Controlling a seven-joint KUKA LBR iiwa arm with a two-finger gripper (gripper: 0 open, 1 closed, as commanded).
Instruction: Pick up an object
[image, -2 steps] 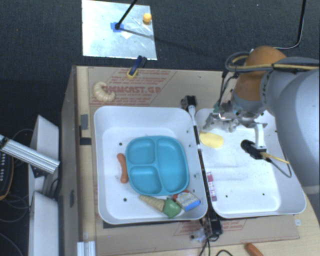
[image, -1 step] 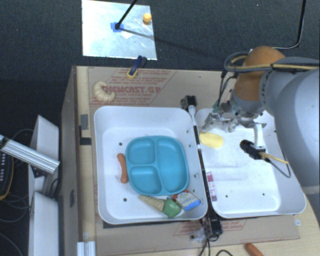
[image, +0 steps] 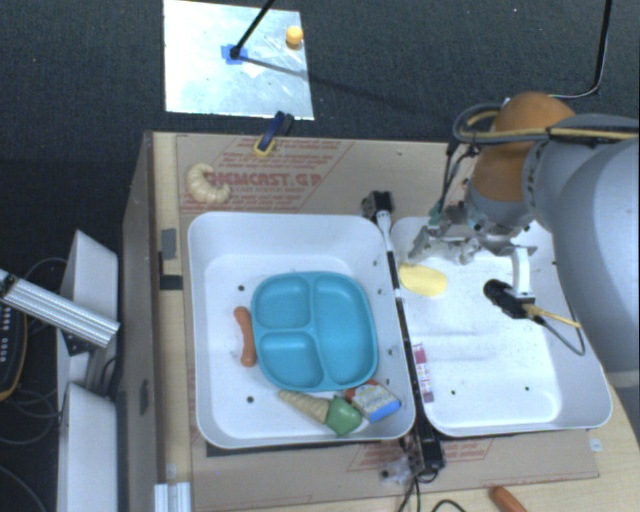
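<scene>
Red "CAST" lettering (image: 262, 180) on cardboard (image: 300, 165)

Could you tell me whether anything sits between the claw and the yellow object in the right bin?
Nothing visible does. The claw hovers just above and to the right of the yellow object, with bare right bin floor around it.

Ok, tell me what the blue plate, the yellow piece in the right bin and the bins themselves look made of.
Blue plate: probably moulded plastic, matte, one even colour with soft rounded dividers.
Yellow piece: likely plastic or foam; smooth and uniformly pale, too small to tell which.
Bins: seemingly thin white plastic, slightly glossy, with rounded pressed rims.
</scene>
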